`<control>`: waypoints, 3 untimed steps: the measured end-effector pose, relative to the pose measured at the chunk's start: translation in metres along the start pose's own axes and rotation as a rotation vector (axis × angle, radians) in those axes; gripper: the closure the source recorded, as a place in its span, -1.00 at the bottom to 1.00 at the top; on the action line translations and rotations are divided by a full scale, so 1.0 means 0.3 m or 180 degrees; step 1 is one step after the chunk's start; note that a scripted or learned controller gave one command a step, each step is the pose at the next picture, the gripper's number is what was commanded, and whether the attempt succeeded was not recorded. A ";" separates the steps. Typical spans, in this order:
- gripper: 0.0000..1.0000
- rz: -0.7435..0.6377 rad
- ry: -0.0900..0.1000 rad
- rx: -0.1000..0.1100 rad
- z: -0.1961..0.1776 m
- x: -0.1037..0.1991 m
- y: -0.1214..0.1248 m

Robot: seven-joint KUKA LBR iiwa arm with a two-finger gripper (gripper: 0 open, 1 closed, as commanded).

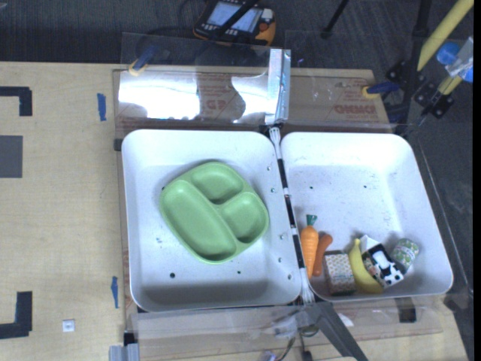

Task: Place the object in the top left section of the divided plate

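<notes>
The arm's pose and the state of its jaws cannot be told here.

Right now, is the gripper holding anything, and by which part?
Cannot be told from this view. The carrot and other small items lie in the right bin, the green plate in the left.
</notes>
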State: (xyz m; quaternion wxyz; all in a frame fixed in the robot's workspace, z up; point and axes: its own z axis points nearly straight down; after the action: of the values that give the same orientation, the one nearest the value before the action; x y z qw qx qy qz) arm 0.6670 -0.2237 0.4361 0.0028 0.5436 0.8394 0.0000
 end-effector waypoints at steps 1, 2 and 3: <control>1.00 -0.0022 -0.0021 -0.0014 -0.041 0.007 0.011; 1.00 -0.0038 -0.0041 -0.0028 -0.079 0.012 0.019; 1.00 -0.0053 -0.0061 -0.0043 -0.119 0.017 0.028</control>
State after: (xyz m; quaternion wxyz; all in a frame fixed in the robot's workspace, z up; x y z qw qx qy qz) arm 0.6723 -0.2156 0.4717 0.0146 0.5365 0.8438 0.0005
